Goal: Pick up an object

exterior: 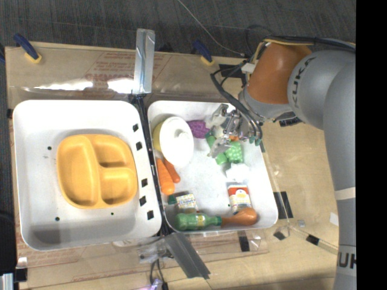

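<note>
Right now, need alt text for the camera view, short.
The grey arm's gripper reaches from the right into the right bin, above green toys among cluttered small items. The left bin holds a yellow divided tray.

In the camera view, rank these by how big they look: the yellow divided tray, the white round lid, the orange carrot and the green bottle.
1. yellow divided tray, by far the largest
2. white round lid
3. green bottle and orange carrot: they look alike in size, so I won't rank them.
</note>
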